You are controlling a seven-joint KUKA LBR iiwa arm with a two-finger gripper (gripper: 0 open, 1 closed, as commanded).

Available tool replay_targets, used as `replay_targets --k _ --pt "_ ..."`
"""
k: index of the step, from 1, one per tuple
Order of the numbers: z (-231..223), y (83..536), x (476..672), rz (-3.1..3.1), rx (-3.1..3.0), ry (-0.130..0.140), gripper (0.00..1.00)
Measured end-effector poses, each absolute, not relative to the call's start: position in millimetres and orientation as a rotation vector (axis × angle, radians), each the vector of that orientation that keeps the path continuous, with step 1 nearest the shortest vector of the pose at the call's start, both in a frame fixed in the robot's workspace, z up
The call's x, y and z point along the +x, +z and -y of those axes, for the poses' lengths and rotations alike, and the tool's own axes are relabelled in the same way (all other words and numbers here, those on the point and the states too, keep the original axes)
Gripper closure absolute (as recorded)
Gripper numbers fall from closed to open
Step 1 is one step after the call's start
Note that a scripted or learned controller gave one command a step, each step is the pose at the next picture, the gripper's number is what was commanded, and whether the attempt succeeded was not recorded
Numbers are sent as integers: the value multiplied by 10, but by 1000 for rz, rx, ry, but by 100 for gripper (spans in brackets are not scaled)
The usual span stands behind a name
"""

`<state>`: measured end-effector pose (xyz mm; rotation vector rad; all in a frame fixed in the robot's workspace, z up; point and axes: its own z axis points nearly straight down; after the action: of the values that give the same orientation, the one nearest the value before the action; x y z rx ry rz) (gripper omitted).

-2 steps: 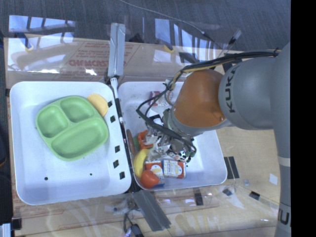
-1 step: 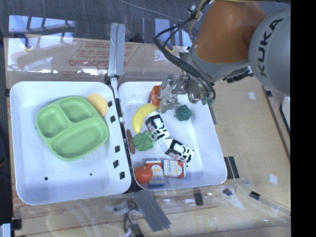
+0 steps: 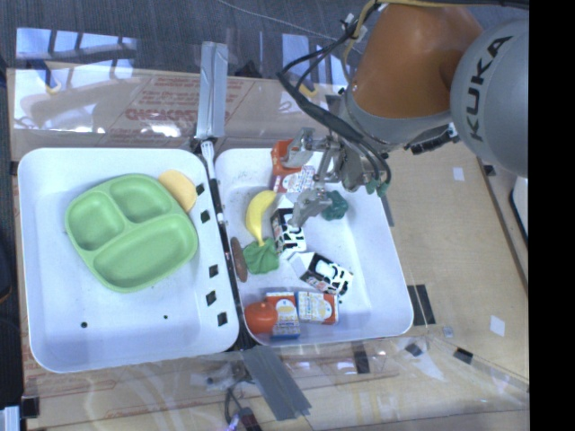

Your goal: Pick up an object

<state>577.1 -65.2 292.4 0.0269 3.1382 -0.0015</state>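
The banana [image 3: 260, 215] lies in the right bin [image 3: 382, 277], near its left wall. Its long side runs up and down the picture, leaning a little. It sits just to the left of the pincer [image 3: 310, 203] and a bit lower. There is 1 arm [image 3: 422, 61], and it reaches in from the right, so the banana is on the far side of the pincer from the arm.

The pincer hangs over the top middle of the right bin. Its metal parts are bunched up and dark, so I cannot tell how wide it stands or if it has hold of anything. It looks very close to a black and white toy [image 3: 289, 235] just below it and a dark green toy [image 3: 335, 206] just to its right.

Around them are more things. A red and white box [image 3: 289, 162] lies at the top of the bin. A green leafy toy [image 3: 261, 257] sits under the banana. A second black and white toy [image 3: 325, 276] lies lower down. A red tomato [image 3: 260, 318] and 2 small cartons [image 3: 300, 311] rest by the bottom edge.

The left bin [image 3: 54, 330] has a green plate [image 3: 131, 230] with 3 parts and a yellow piece [image 3: 179, 187] touching its top right rim.
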Motion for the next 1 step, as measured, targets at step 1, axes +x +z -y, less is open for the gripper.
replay_targets --k 1 --pt "1026 1323 5992 -3138 -305 5 0"
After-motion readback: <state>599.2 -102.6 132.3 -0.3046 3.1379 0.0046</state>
